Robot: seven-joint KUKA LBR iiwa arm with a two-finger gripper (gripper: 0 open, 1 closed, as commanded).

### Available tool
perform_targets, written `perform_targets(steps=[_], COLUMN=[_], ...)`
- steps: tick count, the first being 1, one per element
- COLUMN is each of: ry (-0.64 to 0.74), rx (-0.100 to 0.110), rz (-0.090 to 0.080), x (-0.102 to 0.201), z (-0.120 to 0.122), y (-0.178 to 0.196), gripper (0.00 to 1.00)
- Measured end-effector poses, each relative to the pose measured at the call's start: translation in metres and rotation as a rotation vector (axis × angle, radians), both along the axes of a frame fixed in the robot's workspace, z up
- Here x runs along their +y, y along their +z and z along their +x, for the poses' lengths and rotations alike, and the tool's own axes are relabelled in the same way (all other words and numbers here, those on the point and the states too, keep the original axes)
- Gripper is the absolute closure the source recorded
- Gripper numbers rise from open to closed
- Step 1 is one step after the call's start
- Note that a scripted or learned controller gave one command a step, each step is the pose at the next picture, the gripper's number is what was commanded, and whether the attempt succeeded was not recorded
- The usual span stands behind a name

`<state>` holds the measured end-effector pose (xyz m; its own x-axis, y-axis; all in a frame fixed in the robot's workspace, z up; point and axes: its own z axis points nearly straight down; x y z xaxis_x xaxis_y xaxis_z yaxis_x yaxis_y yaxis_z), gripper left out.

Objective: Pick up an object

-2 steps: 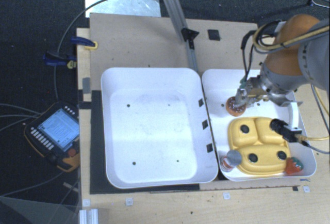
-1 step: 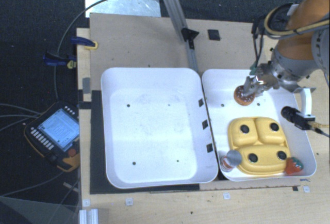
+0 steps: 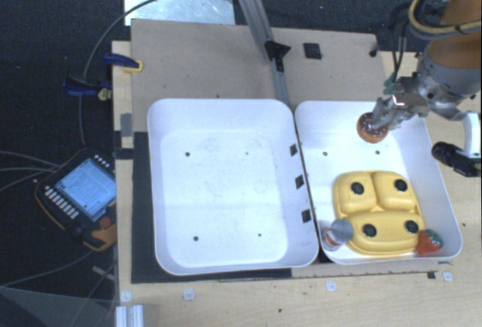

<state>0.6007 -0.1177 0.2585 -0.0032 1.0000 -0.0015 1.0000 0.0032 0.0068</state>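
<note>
A small round brown object (image 3: pixel 370 130) lies at the back of the right bin (image 3: pixel 329 139), near its far wall. My gripper (image 3: pixel 383 115) reaches in from the right and its tip sits right over this brown object, touching or nearly touching it. A large yellow moulded block (image 3: pixel 376 212) with several dark dots fills the front of the same bin. A small grey and blue object (image 3: pixel 338 231) rests against the block's front left corner. At the block's front right corner there is a small red and orange object (image 3: pixel 429 242).
The left bin (image 3: pixel 226 111) stands beside the right one, joined by a row of black clips (image 3: pixel 299 181). A slanted metal pole (image 3: pixel 252 5) crosses the bench behind the bins. A teach pendant (image 3: pixel 79 194) lies off the bench at left.
</note>
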Motion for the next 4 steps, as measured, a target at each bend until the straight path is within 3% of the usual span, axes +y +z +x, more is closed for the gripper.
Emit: perform_targets(steps=[4], ry=[0.007], rx=[0.004], rz=[0.004], x=[0.211], z=[0.005], y=[-0.028], gripper=[1.0])
